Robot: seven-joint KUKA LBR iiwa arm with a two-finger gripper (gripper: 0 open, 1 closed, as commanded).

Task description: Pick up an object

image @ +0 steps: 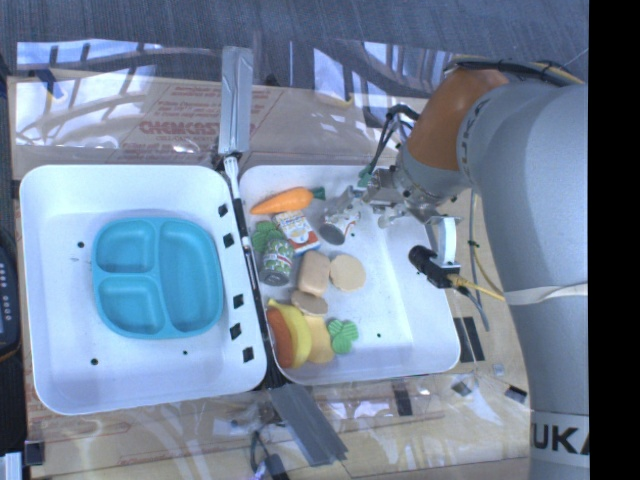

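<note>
The right bin (425, 313) holds a pile of toy food. An orange carrot (283, 201) lies at the back, with a white and red packet (297, 228) and a small grey cup (333, 232) just in front of it. A green can (275, 259) stands near the left wall. In the middle lie a tan bread slice (314, 272) and a round cookie (348, 273). At the front are a yellow banana (308, 334), an orange fruit (279, 338) and a green piece (343, 335). My gripper (347, 208) hangs low over the back of the bin, right beside the grey cup.
The left bin (60, 348) bears a blue divided plate (157, 276). A ridge with black clips (240, 268) separates the two bins. The grey arm (520, 198) covers the right side of the bench, and cables (440, 268) hang over the right bin's edge.
</note>
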